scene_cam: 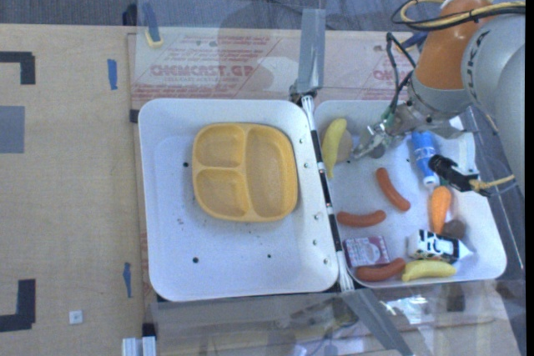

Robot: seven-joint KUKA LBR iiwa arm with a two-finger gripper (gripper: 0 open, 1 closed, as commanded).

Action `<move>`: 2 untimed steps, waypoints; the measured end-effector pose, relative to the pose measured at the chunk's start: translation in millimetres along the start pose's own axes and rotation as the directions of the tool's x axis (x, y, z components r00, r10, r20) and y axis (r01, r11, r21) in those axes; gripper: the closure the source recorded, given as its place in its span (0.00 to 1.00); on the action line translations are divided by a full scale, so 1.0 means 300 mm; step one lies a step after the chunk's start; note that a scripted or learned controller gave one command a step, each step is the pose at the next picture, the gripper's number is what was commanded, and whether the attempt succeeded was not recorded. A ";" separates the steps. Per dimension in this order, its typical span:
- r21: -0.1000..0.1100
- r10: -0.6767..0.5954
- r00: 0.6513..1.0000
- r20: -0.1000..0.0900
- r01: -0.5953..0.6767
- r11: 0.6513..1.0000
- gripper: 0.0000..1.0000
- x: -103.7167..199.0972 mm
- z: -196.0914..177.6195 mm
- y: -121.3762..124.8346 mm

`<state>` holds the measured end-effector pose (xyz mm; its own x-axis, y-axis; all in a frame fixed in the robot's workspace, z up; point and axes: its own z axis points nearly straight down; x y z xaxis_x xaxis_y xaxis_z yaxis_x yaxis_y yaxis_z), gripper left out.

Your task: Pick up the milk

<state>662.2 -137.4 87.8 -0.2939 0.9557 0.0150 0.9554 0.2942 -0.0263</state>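
Pincer [370, 143] low over right bin [492, 263], arm angled leftward, milk [436, 247] well apart

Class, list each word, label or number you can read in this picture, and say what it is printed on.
"CHEMCAST GP", faint red print, partly blurred: on the clear sheet behind the bins.
Black-and-white milk carton: markings too small to read.
Small pink packet: print too blurred to read.
Blue bottle: label unreadable.
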 end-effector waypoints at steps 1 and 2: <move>-0.029 -0.092 0.996 0.021 0.093 0.995 0.00 -0.102 -0.056 -0.011; -0.033 0.161 0.987 0.013 -0.161 0.986 0.00 -0.115 -0.072 -0.018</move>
<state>667.9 -172.2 109.0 -0.1362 0.9907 -0.0029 0.9907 0.1362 0.0050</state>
